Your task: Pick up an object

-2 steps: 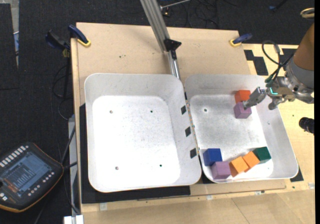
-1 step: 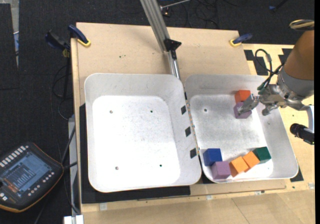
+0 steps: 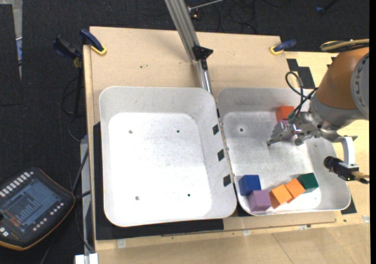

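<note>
Reaching into the right bin (image 3: 235, 110) from the right of the frame, with the gripper (image 3: 281, 135) low over the bin floor at centre right. Appears spread a little, nothing seen between the fingers, though small and partly blurred, so not certain. Sits just below and left of an orange block (image 3: 285, 112) near the bin's upper right; touching it or merely beside it, cannot say. Judged as the approach before a grasp. Best done by centring over one block, squaring to its flat sides, descending straight, then closing. Other candidates lie clustered at lower right: blue block (image 3: 249, 183), purple block (image 3: 260, 200), second orange block (image 3: 282, 193), green block (image 3: 306, 183). Crowding there risks a nudge or a double catch.
</note>
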Motion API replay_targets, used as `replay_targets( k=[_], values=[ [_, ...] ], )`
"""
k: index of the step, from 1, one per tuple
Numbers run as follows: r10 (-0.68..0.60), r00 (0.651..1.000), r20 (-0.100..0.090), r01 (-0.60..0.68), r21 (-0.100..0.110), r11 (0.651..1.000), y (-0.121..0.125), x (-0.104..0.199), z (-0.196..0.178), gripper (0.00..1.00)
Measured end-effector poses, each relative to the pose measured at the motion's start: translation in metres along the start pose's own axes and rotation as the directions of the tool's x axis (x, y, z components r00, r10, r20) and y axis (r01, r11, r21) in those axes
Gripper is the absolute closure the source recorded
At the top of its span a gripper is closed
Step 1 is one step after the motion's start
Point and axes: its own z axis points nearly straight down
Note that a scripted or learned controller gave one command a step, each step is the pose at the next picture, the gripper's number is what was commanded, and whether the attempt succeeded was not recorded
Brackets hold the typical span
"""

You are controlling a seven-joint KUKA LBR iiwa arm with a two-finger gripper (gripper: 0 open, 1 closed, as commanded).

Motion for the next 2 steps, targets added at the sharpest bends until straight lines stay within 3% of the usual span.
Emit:
replay_targets(
  k=[1,2],
  values=[
    [0.002,1.000,0.002,-0.002,-0.003,1.000,0.000,0.000,0.010,0.00],
    [0.002,1.000,0.003,-0.002,-0.007,1.000,0.001,0.000,-0.001,1.00]
  ],
)
